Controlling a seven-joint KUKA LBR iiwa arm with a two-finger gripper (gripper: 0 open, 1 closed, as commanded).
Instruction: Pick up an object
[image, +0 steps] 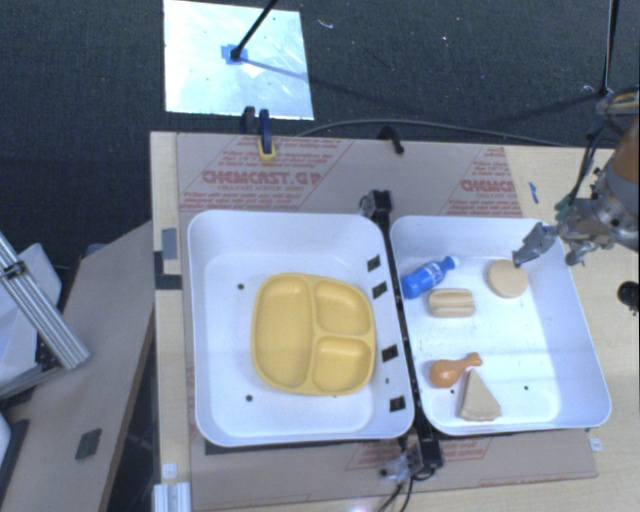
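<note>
Nearest the camera, a tan wedge-shaped toy sandwich slice (479, 398) lies in the right white bin (570, 400), well below and to the left of the gripper (550, 248), with an orange toy drumstick (453, 370) touching its upper left corner. Higher in the same bin, a beige toy hot-dog bun (451, 302) sits below-left of the gripper, and a small blue plastic bottle with a white cap (427, 276) lies tilted just left of the bun, close to the divider between the bins. A round pale-tan toy cookie (507, 279) rests nearest the gripper, just below and left of its visible grey finger (533, 246), close to it. Nothing sits between the fingers; whether they stand wide or narrow I cannot tell. Far to the gripper's left, a yellow three-compartment plastic tray (313, 333) lies flat in the left white bin (215, 300).
</note>
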